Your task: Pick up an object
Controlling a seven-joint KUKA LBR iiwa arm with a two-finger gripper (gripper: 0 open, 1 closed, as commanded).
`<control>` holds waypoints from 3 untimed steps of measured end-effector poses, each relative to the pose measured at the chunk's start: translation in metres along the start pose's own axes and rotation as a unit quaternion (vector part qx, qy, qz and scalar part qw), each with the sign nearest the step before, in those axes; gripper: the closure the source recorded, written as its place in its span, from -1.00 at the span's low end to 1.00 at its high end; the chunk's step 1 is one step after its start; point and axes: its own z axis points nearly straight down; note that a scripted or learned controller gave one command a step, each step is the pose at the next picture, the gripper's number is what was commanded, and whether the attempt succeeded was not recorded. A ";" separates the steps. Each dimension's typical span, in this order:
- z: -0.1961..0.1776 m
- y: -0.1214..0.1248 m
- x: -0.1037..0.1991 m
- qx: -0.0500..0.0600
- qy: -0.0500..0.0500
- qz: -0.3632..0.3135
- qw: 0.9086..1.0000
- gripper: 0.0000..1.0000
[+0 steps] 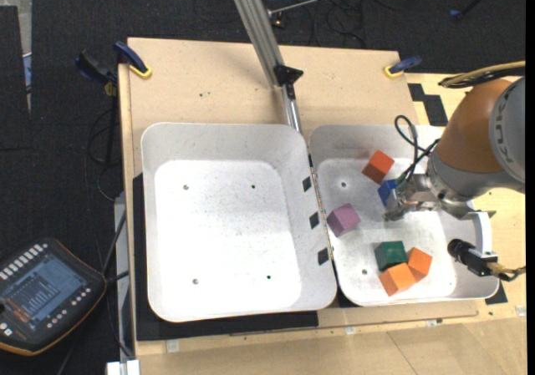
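Gripper [394,206] hangs low in the right bin [351,294], beside a blue block [386,190]; its state I cannot tell. Descending off-centre could nudge the block away.

The blue block [387,190] (beside the gripper [399,206]) is partly hidden.

No readable text, labels, brands or numbers anywhere. The handheld pendant [40,294] at lower left has a lit screen with rows of lines, too small and blurred to read. Black-and-white patterned marks on the counter [429,106] near the right edge carry no legible characters. Blocks and bins bear no print.
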 end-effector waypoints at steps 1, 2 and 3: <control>-0.050 -0.004 -0.009 -0.002 -0.001 0.000 1.000 1.00; -0.094 -0.006 -0.011 -0.002 -0.001 -0.001 1.000 1.00; -0.140 0.002 -0.009 -0.003 -0.001 -0.002 1.000 1.00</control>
